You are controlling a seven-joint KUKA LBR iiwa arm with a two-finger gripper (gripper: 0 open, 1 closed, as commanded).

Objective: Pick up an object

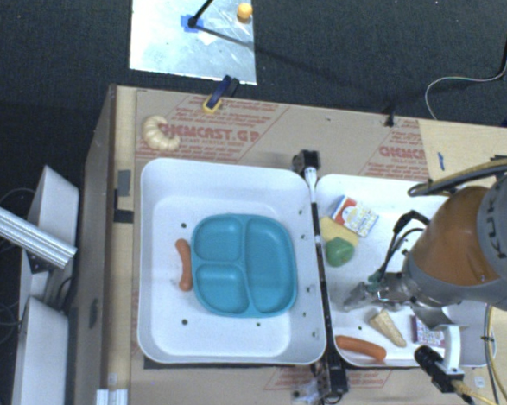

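My gripper hangs low over the middle of the right bin, under the grey and orange arm. Nothing shows between its tips. A tan wedge lies just below and to the right of it. An orange sausage rests along the bin's front edge. Up and to the left of the gripper sit a green fruit, a yellow piece and a small red and white carton. A pink wrapped packet peeks out under the arm.
The left bin holds a blue divided plate and a second sausage beside it. A dark rail divides the bins. On the cardboard behind lie a pale curled object and a blue and yellow tool.
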